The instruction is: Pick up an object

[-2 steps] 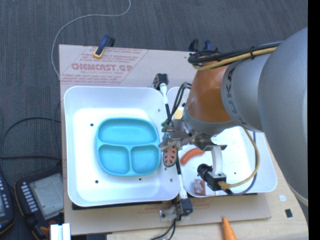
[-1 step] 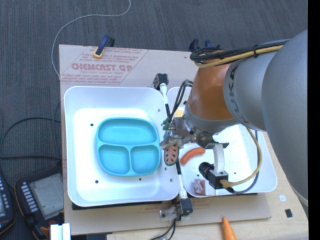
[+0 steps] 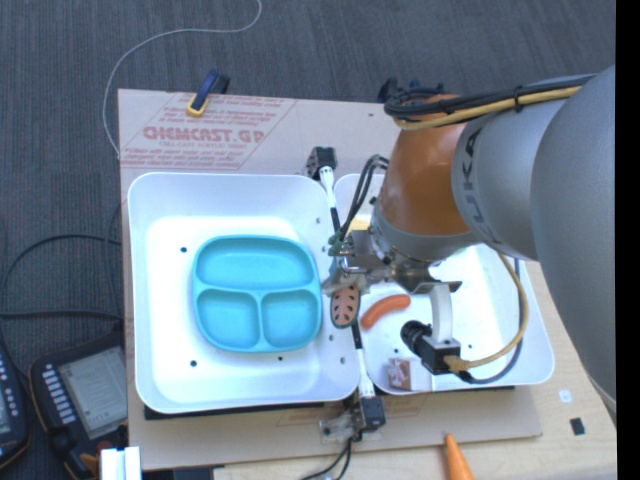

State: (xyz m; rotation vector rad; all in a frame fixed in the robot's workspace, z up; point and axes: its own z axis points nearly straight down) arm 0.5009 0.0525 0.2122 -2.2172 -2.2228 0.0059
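My gripper (image 3: 347, 286) hangs over the rim between the two bins, under the grey arm with its orange band (image 3: 430, 183). A small brown piece with dark spots (image 3: 345, 309) sits between its fingertips and overlaps the divider, so the gripper is shut on it. Just to the right, an orange-red sausage-shaped piece (image 3: 383, 310) lies on the floor of the right bin (image 3: 520, 363). A small brown block (image 3: 400, 372) rests near that bin's front edge.
A light blue divided plate (image 3: 256, 293) lies in the left bin (image 3: 160, 218). The arm covers much of the right bin. Cables and a black fitting (image 3: 428, 346) hang below the wrist. A black clamp (image 3: 322, 160) stands at the back between the bins.
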